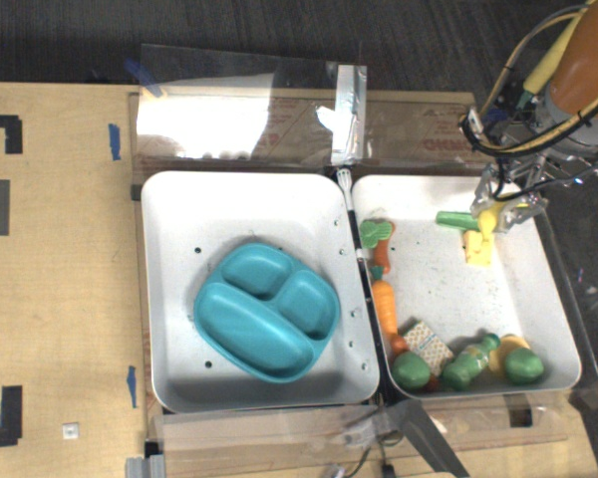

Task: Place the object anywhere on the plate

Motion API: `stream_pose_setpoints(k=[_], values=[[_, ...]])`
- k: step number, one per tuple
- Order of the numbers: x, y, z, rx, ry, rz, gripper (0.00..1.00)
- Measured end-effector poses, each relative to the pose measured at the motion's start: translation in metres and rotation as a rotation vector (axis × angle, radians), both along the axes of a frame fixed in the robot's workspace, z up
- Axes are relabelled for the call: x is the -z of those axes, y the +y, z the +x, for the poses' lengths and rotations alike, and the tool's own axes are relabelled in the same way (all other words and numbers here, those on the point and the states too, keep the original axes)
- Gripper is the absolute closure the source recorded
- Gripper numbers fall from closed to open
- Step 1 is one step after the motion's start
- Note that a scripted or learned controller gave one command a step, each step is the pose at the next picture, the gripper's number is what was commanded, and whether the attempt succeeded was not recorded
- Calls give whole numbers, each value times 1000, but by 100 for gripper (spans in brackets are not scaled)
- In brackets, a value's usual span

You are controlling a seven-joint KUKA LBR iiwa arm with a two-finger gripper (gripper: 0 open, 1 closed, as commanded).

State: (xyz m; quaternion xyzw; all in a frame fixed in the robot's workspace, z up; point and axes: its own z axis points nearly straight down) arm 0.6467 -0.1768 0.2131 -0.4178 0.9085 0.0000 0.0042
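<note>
Two bins: I see the left bin (164, 267) bearing the plate and the right bin (538, 297) bearing the loose items.
Camera view, plate: teal divided plate (267, 310), tilted across the left bin's floor, nothing on it yet.
Camera view, gripper: gripper (506, 205) sits at the right bin's far corner, under a tangle of cables (they hide much of it).
Jaws: I cannot tell how they stand.
Object: I judge the yellow piece with the green bar (475, 229) to be the target; it is just at the gripper, but held or merely touched I cannot say.
Other items: carrot (385, 307), green pieces (458, 366) along the near wall.
Doing it well: I would confirm the grasp by a small lift, then carry across the divider high enough to clear both rims, and release low over a compartment.
</note>
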Motion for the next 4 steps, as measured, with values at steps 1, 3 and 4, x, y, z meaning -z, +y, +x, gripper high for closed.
stream_pose_setpoints(k=[1,3,4], values=[[-4,45,-6,-178,1,-2,100],[27,133,-13,-232,3,-1,100],[-27,174,-46,-130,-4,-1,100]])
